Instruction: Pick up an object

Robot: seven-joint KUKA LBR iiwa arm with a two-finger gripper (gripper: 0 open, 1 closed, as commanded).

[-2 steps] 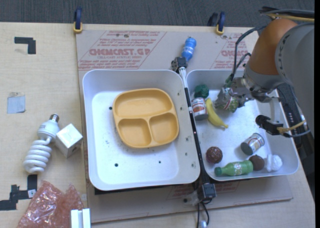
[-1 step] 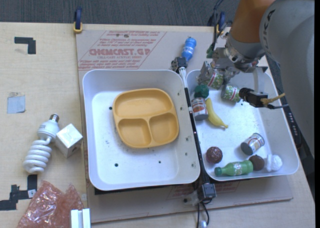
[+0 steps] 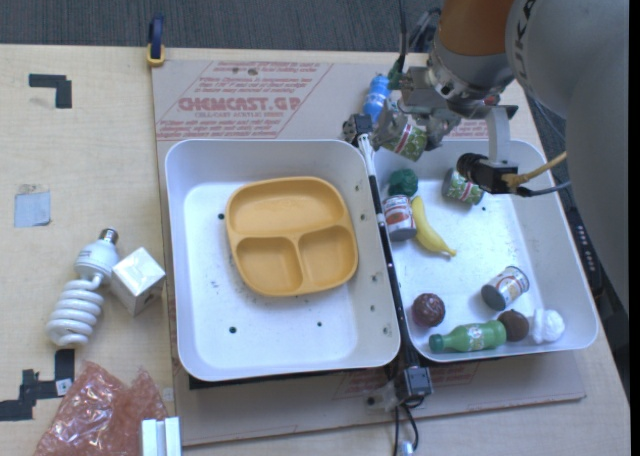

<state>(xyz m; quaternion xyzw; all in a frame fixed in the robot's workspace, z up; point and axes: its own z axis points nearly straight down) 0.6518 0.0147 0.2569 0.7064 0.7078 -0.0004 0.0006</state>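
Two white bins sit side by side. Over the right bin's (image 3: 560,234) far left corner, the gripper (image 3: 408,134) is clamped on a small can (image 3: 410,140) with a green label, lifted clear. Left bin (image 3: 190,274) holds a yellow divided plate (image 3: 291,235).

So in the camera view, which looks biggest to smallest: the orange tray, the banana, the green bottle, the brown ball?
1. Orange three-section plastic tray
2. Yellow banana and green plastic bottle, about alike
3. Round brown ball
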